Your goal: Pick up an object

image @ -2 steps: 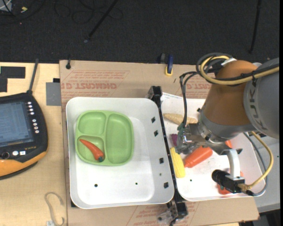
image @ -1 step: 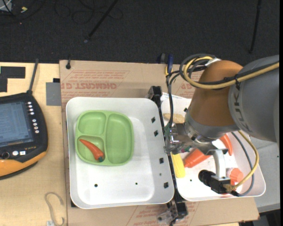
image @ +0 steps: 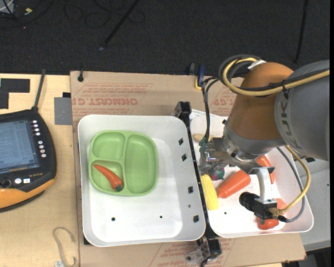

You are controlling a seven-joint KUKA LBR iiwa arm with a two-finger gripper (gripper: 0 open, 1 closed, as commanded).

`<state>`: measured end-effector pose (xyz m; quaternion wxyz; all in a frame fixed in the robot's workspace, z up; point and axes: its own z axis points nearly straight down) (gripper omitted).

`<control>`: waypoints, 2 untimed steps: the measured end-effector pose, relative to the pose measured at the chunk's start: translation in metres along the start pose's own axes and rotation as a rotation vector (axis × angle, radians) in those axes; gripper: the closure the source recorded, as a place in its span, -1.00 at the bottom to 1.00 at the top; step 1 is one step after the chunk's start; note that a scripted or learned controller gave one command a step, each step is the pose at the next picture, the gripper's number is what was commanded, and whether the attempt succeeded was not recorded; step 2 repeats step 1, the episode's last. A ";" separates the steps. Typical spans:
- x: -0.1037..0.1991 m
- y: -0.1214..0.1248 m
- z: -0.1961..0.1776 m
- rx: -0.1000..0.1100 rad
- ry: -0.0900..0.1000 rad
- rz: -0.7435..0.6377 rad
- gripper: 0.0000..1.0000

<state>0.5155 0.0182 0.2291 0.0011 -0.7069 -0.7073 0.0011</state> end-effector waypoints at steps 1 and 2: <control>-0.002 -0.008 -0.007 0.002 0.001 0.004 1.00; -0.002 -0.008 -0.007 0.002 0.001 0.004 1.00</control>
